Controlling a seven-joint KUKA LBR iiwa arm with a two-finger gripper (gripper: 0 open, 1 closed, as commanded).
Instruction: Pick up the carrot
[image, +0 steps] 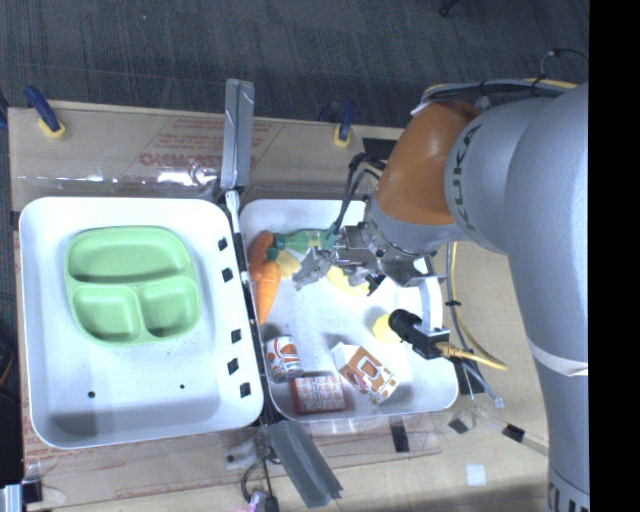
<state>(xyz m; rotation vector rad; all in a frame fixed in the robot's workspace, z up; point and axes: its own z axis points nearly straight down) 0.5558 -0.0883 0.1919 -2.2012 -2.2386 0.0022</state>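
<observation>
In the camera view the gripper (318, 268) hangs low in the right bin (440, 395); whether it is open I cannot tell, and nothing shows in its hold. The carrot (266, 283) lies just left of it, along the bin's left wall. Crowding is the risk: a green thing (297, 241) and a yellow thing (285, 262) sit beside the carrot, so a grab could catch them or strike the wall.

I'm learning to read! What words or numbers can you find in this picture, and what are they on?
"KUKA", running sideways, on the grey robot arm.
Red printing on the cardboard sheet behind the bins: too faint to read.
Labels on the can, the small cup and the orange-and-white packet: too small and blurred to read.
</observation>
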